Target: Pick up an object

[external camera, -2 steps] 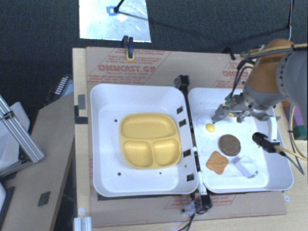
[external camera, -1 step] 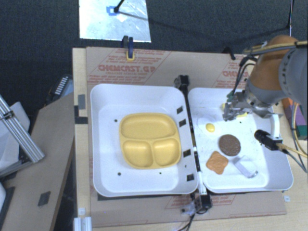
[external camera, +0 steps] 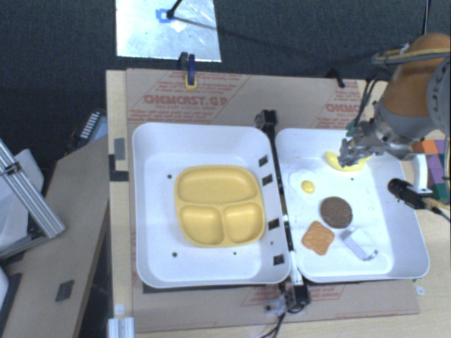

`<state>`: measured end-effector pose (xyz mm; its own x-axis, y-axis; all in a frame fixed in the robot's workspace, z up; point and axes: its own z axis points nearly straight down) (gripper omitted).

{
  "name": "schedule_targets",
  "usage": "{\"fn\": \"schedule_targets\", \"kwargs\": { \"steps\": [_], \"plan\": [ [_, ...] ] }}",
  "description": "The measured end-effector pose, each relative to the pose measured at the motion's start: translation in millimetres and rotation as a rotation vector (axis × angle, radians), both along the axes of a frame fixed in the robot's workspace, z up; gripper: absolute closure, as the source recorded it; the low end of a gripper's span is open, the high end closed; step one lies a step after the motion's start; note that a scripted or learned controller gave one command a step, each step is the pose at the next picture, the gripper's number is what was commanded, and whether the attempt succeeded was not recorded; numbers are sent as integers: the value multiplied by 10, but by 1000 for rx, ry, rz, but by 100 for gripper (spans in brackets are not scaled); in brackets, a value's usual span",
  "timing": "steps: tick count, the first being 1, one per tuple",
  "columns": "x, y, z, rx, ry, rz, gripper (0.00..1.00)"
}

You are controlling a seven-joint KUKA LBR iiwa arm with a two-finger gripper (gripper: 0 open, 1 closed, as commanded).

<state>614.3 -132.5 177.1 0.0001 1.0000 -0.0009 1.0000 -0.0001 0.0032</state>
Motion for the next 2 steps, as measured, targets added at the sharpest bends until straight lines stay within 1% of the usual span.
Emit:
{"fn": "schedule_targets", "kwargs": {
  "steps": [1,2],
  "plan": [
    [12,-2,406,0,-1,4,100],
    [-175,542,467,1,2,5,100]
  ]
}}
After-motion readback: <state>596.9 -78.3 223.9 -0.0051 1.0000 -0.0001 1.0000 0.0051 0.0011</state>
